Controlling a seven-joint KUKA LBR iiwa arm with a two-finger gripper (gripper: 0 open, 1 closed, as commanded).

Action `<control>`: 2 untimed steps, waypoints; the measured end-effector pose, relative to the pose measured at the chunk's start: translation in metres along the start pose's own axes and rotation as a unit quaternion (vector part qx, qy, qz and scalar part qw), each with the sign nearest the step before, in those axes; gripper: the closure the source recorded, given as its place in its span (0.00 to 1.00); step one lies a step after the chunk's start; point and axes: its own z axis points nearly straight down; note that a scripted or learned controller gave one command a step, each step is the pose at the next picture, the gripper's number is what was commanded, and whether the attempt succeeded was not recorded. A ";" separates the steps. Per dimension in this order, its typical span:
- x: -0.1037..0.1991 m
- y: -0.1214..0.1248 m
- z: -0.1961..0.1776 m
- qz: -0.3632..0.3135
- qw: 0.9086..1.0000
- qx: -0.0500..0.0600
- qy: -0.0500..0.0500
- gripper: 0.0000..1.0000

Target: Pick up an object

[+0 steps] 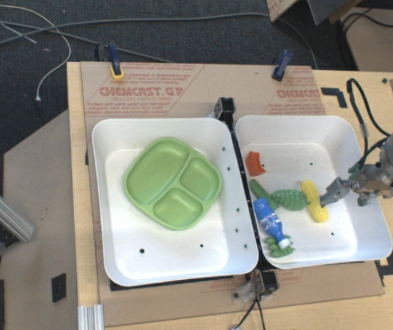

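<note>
Your pincer (pixel 335 192) hangs just right of the banana (pixel 313 201); I cannot tell its state. Descending there, it may only nudge the banana aside.

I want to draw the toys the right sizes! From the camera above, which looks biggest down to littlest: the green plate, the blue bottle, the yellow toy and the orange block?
1. Green plate, by far the biggest.
2. Blue bottle.
3. Yellow toy, close to the bottle in length, so that order is unsure.
4. Orange block, the littlest.
</note>
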 end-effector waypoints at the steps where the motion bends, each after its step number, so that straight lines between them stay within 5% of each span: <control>1: 0.000 0.002 -0.005 -0.002 1.000 -0.005 -0.001 0.00; 2: -0.007 0.000 0.056 -0.001 1.000 -0.002 0.000 0.00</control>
